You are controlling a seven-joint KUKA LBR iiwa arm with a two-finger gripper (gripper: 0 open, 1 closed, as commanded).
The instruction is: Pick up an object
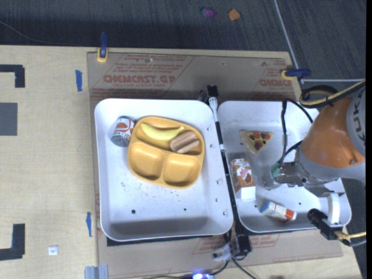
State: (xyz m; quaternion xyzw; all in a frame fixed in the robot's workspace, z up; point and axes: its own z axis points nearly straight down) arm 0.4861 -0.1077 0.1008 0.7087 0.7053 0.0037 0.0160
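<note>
The gripper [273, 176] is hanging low in the right bin [302, 222]; whether it is wide or narrow, I cannot tell. A snack packet [242, 173] is lying just beside it, nearer the worktop's middle, and a small tube [277, 211] toward the front edge. Descending between them risks closing on nothing.

We see even, fairly bright overhead light; the white bins [110, 173] glare softly, a thin shadow lies along their near edge, and detail is slightly soft throughout.

A divided tray [165, 167] and can [122, 131] lie in the left bin [157, 222].
</note>
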